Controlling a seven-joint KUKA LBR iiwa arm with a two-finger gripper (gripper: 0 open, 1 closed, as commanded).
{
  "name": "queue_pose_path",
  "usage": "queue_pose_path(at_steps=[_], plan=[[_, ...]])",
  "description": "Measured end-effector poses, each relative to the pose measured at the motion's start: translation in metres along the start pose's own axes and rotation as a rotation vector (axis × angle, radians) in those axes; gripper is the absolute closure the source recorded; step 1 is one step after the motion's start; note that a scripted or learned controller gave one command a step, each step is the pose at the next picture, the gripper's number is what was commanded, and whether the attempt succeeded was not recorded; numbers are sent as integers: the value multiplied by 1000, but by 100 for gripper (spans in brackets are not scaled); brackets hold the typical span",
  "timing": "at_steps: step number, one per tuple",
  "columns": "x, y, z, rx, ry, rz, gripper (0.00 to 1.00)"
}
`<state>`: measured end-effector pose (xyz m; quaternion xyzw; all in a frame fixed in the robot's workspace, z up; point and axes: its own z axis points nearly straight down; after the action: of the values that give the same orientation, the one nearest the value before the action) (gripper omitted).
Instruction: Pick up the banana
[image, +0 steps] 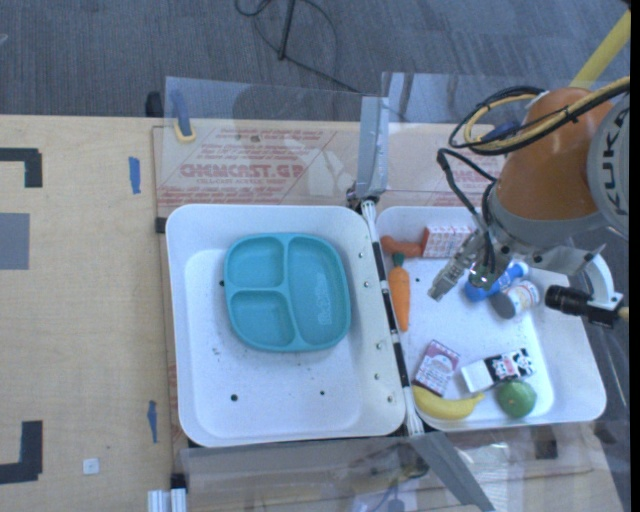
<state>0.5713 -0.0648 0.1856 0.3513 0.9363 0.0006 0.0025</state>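
Note:
The yellow banana (447, 404) lies along the front edge of the right bin (570, 395), between a pink packet (436, 367) and a green lime (517, 399). My gripper (452, 277) hangs over the upper middle of that bin, well behind the banana and apart from it. Its metal fingers (441, 288) point down and left, with nothing seen between them. The orange-banded wrist (553, 165) rises to the right.
An orange carrot (400, 296) lies by the divider. A red-white box (447, 240), a blue-capped bottle (497, 279), a small jar (515, 299) and a black-white carton (497, 369) share the right bin. A teal divided plate (288, 292) sits in the left bin (200, 330).

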Motion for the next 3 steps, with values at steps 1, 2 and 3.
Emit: queue_pose_path(at_steps=[1,2,3], plan=[[132,88,0,2,5,-207,100],[69,182,-46,-1,1,-178,100],[103,154,48,1,3,-176,100]])
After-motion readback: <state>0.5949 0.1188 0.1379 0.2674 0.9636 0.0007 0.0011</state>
